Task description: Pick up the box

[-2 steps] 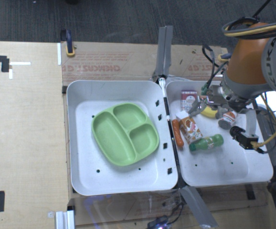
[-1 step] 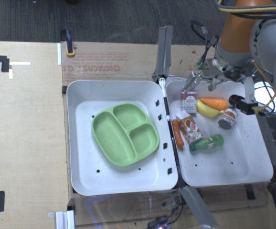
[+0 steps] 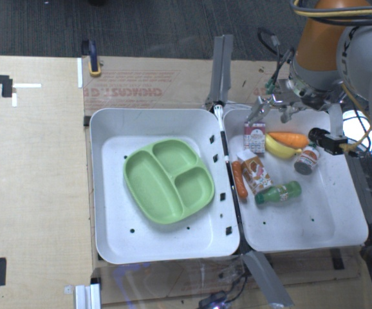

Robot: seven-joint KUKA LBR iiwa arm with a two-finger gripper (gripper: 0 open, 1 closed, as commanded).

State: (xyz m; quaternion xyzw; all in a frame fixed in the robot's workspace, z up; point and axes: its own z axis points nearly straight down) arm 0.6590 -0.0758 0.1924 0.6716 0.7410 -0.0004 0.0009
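Grey arm (image 3: 366, 50), rounded orange band (image 3: 324, 34) above the wrist, black and yellow cables looped around it

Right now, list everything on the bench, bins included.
bins: two, white, side by side on the bench
divided plate: one, green, in the left bin
box: one, white and maroon, upright at the back of the right bin
packet: one, red and white, right bin, front of the box
hot dog: one, orange-red, left of the packet
banana: one, yellow, right of the box
carrot: one, orange, behind the banana
bottle: one, green, lying mid-bin
can: one, grey, right of the banana
clamp: one, blue and yellow, back edge
arm: one, grey and orange, from the right
gripper: one, metal, above the bin's back edge
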